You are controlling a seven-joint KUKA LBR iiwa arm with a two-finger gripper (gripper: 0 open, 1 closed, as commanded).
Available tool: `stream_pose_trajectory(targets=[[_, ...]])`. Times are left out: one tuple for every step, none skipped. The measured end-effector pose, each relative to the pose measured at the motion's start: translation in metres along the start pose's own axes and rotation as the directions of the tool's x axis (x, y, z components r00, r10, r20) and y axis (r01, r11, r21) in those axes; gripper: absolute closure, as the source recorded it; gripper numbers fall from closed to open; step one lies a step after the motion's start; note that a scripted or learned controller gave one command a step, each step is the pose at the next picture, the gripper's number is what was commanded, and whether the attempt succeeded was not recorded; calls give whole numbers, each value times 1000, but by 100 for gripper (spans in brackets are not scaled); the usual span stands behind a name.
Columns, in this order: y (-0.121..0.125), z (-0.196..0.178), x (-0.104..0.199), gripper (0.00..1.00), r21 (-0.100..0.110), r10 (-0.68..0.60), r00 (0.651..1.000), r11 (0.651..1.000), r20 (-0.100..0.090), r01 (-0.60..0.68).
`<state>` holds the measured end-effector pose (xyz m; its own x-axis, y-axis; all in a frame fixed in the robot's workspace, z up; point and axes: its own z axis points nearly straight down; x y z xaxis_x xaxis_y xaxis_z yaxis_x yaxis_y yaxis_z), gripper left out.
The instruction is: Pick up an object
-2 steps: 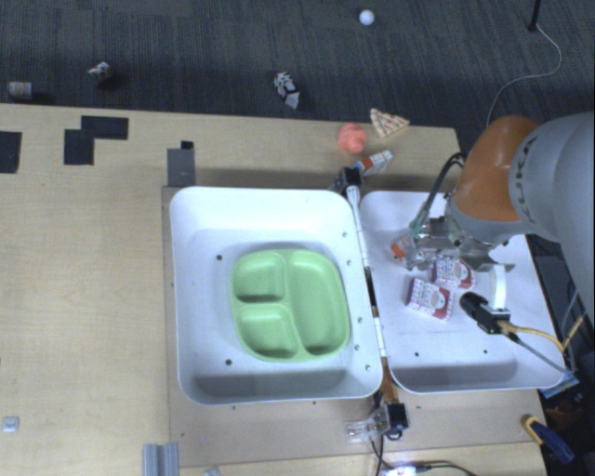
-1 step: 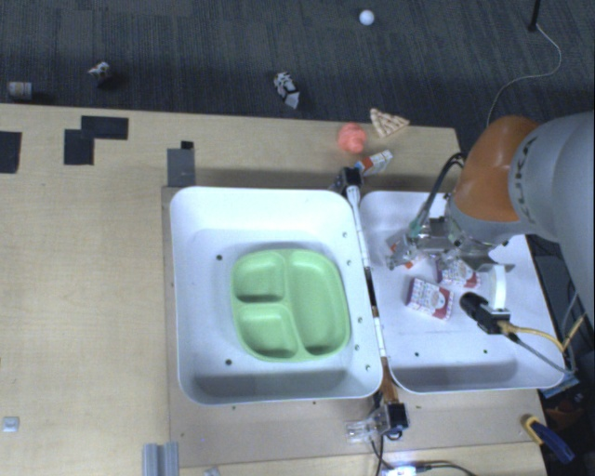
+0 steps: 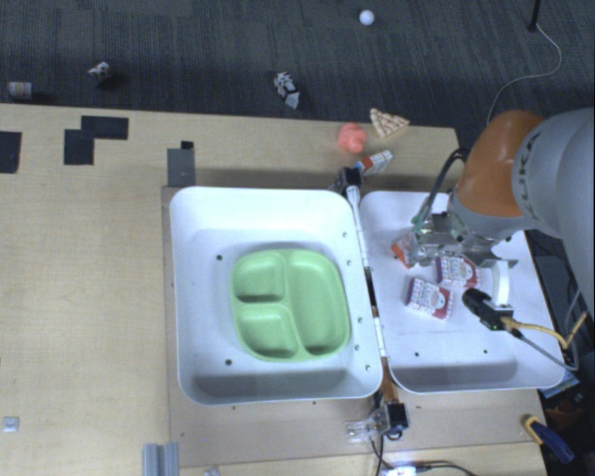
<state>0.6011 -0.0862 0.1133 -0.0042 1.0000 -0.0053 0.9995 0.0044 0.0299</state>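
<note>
Nearest of all, on the bench (image 3: pixel 84 325) lip where the two bins meet, sits a clear clip (image 3: pixel 369 429) with some wiring. Beyond it the left bin (image 3: pixel 200 279) holds a green tray (image 3: pixel 288 302) with three compartments, lying flat in the middle.

My gripper (image 3: pixel 435 244) is down in the right bin (image 3: pixel 446 372), over its far half and toward the wall it shares with the left bin. I cannot tell how far it is open, or whether it has hold of anything; its own body hides that. My arm (image 3: pixel 548 177) comes in over the bin's right side and covers the far right corner.

The things to pick are close around it. A red-and-white packet (image 3: pixel 428 297) lies flat on the bin floor just on the near side of the gripper. A second packet (image 3: pixel 456 269) lies partly under the gripper, touching or overlapping the first. A red scrap (image 3: pixel 403 251) shows at the gripper's left edge.

Behind the bins, on the bench, a small tube (image 3: pixel 376 163) lies near the shared corner, with a pink ball (image 3: pixel 351 138) and a pale wedge (image 3: pixel 388 122) just beyond it. A grey block (image 3: pixel 180 167) stands at the left bin's far corner, and black patches (image 3: pixel 93 135) mark the bench further left.

On the dark floor past the bench lie a small toy (image 3: pixel 287 88) and, farthest off, a white ball (image 3: pixel 366 17).
</note>
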Motion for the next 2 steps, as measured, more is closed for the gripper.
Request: stream_pose_trajectory(targets=[[0,0,0,0,0,-1,1000,1000,0,1],[2,-11,1,100,-4,-2,1000,1000,-1,2]])
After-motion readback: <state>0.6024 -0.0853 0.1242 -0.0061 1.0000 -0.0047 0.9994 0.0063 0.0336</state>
